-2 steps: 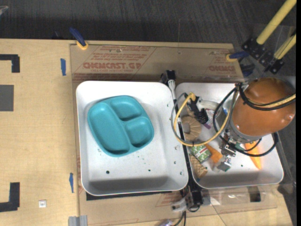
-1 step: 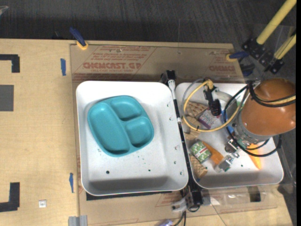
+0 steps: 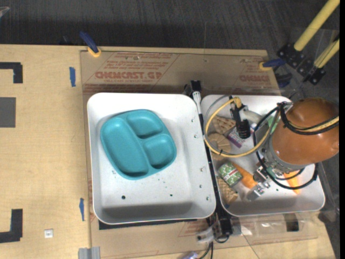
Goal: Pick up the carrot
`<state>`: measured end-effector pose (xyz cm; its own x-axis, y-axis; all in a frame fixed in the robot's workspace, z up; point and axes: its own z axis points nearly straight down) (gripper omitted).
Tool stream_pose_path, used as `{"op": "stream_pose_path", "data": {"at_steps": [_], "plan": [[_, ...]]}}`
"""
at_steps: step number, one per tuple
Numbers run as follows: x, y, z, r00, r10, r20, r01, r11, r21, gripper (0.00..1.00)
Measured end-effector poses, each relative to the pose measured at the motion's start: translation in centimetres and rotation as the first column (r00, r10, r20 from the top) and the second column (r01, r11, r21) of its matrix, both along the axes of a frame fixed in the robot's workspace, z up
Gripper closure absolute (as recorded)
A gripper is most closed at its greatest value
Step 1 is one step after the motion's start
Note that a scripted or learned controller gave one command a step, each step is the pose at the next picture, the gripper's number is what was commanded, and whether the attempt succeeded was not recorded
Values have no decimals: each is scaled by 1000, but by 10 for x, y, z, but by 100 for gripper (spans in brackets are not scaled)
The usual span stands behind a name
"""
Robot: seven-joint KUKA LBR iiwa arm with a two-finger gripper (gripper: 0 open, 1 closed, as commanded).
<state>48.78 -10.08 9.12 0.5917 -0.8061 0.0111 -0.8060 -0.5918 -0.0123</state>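
Down at five o'clock in the right bin [image 3: 315,201], the pincer [image 3: 257,186] hovers beside the carrot [image 3: 248,180], seemingly lining up a grasp, its opening impossible to judge.

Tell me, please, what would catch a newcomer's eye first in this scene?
Most striking is the turquoise three-compartment plastic plate lying alone in the left shallow white bin. Next comes the grey arm's broad orange band, looming over the right shallow white bin amid looping yellow and black cables. Below it, the small orange carrot lies beside a green-and-white packet.
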Motion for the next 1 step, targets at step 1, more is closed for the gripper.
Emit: {"op": "stream_pose_path", "data": {"at_steps": [1], "plan": [[-5, -23, -1, 935, -354, -12, 354, 935, 11, 0]]}}
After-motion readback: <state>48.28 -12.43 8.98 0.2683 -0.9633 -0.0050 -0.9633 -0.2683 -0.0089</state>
